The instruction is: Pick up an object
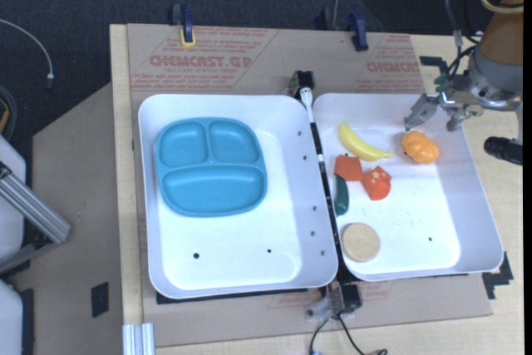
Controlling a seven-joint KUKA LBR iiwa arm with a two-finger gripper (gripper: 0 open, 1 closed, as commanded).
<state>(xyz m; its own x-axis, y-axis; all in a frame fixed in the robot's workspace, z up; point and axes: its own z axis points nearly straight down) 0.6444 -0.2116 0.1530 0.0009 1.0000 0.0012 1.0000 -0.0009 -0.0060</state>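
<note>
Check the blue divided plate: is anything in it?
Empty. The blue divided plate in the left bin shows only bare blue in all three compartments.

Blue divided plate (pixel 212 167), yellow banana (pixel 360 144), both bins (pixel 249 262) white

The grey arm with its orange band (pixel 504 37) reaches in from the right, wrist bent downward; its two-finger metal pincer (pixel 434 114) hangs with fingers spread apart.

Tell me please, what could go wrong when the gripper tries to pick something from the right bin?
The gripper hangs open above the orange fruit, which looks rounded and could roll away from the fingers. The red pieces, banana and green item lie crowded, so a grasp there may catch two.
</note>
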